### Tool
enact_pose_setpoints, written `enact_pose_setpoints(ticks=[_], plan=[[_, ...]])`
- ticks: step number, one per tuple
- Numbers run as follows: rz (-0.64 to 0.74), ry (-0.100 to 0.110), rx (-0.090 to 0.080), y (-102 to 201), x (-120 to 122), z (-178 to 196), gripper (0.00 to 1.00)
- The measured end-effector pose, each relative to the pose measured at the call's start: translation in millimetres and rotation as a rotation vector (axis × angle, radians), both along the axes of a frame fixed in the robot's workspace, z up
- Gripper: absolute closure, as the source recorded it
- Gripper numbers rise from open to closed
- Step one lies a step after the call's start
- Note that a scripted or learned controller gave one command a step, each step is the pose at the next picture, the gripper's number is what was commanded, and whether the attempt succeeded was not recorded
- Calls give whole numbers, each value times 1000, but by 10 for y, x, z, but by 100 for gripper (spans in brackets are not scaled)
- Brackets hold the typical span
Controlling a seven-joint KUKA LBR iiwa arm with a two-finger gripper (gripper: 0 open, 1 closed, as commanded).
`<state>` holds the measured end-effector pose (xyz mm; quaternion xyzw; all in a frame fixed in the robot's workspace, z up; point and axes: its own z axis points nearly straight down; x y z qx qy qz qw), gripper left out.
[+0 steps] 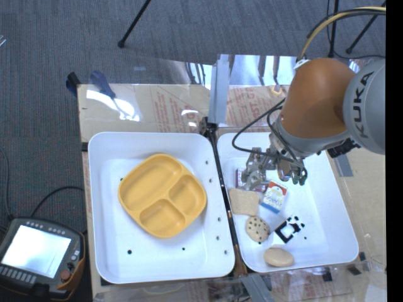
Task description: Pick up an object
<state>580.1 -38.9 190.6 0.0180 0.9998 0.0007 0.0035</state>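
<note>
**Gripper low over the right bin's cluster of small items**

Nearest the camera, at the lower left off the desk, a handheld control pendant (39, 253) with a lit screen lies on the grey carpet.

On the desk (157, 102), two shallow white bins sit side by side. The left bin (104, 231) holds one thing: a yellow divided plate (162, 195) with three compartments, lying flat and turned at an angle near the middle of the bin floor.

The right bin (334, 231) holds several small things gathered toward its left half. Closest to the near rim is a tan oval roll (278, 257). Just behind it lies a round speckled cookie (257, 229), and beside that, to the right, a black-and-white marker piece (289, 229). Farther back a pale square slice of bread (244, 201) lies near the bin's left wall, with a small blue, white and red packet (274, 197) just beside it on the right.

Behind these, the gripper (267, 172) hangs low over the bin, directly above the far edge of the bread and the packet. Whether its fingers are open or closed cannot be told, and nothing is visibly held between them. The grey arm with its orange band (318, 96) rises from there toward the right.
</note>
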Motion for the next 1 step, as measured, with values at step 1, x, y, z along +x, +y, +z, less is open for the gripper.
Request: enact_pose_setpoints(ticks=[1], plan=[[-54,9,0,-122,-553,-37,100]])
